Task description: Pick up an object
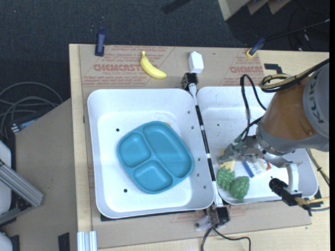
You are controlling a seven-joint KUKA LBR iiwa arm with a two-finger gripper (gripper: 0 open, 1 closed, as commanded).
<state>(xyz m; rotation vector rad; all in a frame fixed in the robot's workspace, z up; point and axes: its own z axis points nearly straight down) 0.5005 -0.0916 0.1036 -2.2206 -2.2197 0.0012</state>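
My gripper [234, 152] reaches down into the right bin [225, 106] from the right, its tip low near the bin's front left part. Right beneath and in front of it lie two green knobbly objects [233, 183] and a small yellow piece [226, 166]. A small blue, white and red packet [253, 167] lies just right of the gripper. The arm's orange band [287, 114] and grey wrist hide part of the bin floor. Nothing shows clearly between the fingers.
The left bin [104, 109] holds a blue divided plate [153, 156]. A yellow banana [150, 67] lies on the cardboard behind the bins, with a white block [196, 61] near the divider. Black cables [251, 95] loop over the right bin's back.
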